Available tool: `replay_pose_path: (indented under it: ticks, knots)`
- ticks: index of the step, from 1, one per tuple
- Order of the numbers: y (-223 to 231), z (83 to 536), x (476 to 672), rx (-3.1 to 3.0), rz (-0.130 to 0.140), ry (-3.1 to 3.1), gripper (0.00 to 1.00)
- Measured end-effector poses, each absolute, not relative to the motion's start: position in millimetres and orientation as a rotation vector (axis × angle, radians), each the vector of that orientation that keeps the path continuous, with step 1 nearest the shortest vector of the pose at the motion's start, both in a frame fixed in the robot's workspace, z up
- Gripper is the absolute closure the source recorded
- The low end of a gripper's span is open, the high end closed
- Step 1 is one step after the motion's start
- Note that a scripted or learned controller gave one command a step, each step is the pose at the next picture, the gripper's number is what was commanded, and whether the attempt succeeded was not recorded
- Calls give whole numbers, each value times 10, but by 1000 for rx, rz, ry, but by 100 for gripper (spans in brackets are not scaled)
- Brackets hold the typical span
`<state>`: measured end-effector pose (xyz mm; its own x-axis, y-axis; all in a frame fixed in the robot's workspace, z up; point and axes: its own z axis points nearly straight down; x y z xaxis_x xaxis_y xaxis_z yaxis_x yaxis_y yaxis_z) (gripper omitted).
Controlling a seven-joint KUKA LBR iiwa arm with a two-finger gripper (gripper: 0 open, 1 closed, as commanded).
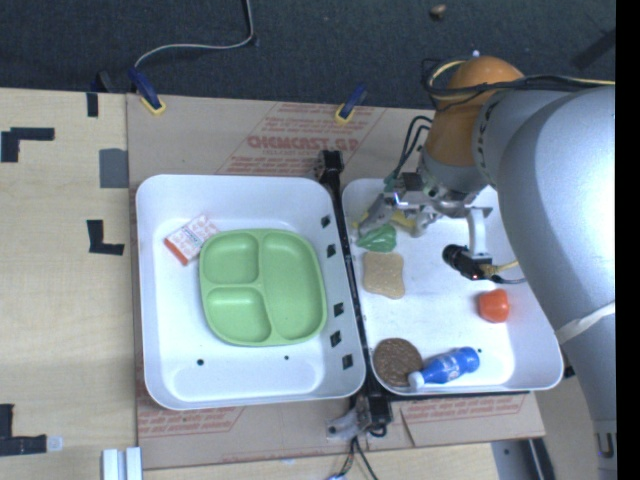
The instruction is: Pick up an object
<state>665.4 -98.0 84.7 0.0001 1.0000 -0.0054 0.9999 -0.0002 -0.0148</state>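
We see the gripper (392, 215) low in the right bin (520, 353), perhaps touching the green object (378, 236); finger state unclear.

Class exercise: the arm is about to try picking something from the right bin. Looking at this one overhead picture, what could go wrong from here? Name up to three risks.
1. The gripper sits by the green item, close to the divider; it may push the item against the wall instead of lifting it.
2. The tan slice lies just beside the green item, so the grasp may catch both or nudge one.
3. The blue bottle rests against the brown disc and may roll if bumped.
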Motion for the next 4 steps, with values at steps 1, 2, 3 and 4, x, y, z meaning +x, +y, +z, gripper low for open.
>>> replay_pose_path:
  ticks: [1, 2, 3, 4]
  knots:
    - [-989, 847, 6656, -2215, 20, -2217, 0]
    - [-1147, 849, 6669, -2213, 9, -2216, 0]
    - [-1448, 896, 6668, -2218, 8, -2219, 0]
    - [-1938, 1671, 6687, -2223, 1, -2224, 0]
